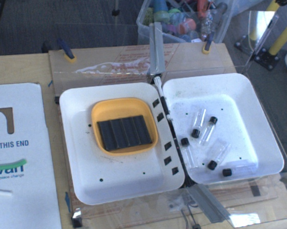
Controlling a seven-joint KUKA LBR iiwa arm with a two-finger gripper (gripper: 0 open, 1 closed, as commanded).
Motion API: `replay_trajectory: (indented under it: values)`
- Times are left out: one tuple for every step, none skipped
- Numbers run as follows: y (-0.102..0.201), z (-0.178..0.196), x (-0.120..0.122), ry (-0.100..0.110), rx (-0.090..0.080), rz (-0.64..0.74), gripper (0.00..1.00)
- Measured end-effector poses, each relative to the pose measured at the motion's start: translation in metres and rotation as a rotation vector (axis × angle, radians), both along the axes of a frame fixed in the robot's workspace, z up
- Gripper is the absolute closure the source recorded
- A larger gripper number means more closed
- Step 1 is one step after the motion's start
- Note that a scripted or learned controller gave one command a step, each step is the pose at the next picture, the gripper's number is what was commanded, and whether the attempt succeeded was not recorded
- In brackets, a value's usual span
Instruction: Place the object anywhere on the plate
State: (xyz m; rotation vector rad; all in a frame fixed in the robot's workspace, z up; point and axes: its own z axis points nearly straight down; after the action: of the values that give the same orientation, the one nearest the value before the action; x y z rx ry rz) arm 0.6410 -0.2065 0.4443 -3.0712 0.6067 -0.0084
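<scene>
Left bin (80, 156) — yellow plate (120, 105), bearing a dark ribbed slab (124, 133) lying flat at its middle. Right bin (256, 127) — several clear vials (199, 122) with black caps, scattered, some tilted. Claw: open or closed, cannot tell.

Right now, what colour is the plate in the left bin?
Yellow-orange; the plate carries a dark ridged rectangular block, seen clearly in the camera view.

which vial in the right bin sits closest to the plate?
The vial hard against the divider on the right bin's left edge, black cap up-frame. The other vials lie farther right of the yellow plate.
</scene>
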Motion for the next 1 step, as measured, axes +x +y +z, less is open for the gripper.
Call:
replay_trajectory:
  values:
    - [-0.0133,-0.0102,0.0140,0.003,-0.006,0.194,1.00]
